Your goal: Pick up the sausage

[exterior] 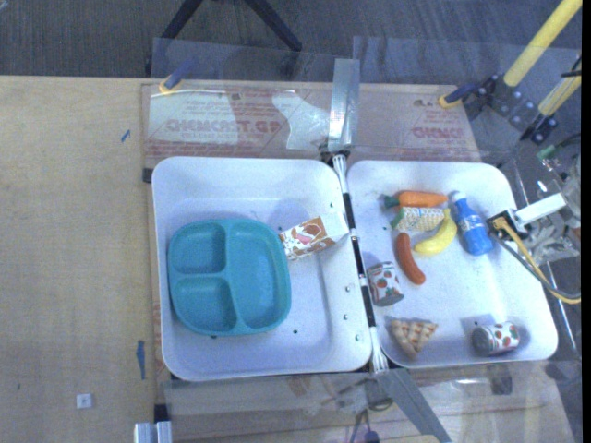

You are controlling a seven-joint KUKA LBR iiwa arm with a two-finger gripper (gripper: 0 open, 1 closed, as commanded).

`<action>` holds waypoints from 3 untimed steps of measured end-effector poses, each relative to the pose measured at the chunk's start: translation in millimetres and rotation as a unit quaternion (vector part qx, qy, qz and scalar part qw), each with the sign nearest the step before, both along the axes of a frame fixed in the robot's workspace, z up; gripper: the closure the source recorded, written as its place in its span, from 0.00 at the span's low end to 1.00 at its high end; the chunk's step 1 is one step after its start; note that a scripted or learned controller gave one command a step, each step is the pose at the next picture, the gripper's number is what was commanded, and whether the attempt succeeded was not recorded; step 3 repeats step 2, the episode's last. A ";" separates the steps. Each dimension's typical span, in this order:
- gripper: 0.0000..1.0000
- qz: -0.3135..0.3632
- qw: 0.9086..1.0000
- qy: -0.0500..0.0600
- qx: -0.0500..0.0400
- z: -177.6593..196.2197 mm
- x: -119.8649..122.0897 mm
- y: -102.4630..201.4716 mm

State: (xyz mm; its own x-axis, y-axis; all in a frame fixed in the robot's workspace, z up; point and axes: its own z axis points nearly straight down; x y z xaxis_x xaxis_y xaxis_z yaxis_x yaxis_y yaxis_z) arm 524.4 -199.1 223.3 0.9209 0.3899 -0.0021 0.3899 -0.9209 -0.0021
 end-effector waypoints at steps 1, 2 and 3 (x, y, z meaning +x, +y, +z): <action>0.00 0.000 1.000 0.000 0.000 -0.2 0.0 0.2; 0.00 -0.081 0.997 0.002 0.000 -60.9 35.8 24.1; 0.00 -0.081 0.997 0.002 0.000 -60.9 35.8 24.1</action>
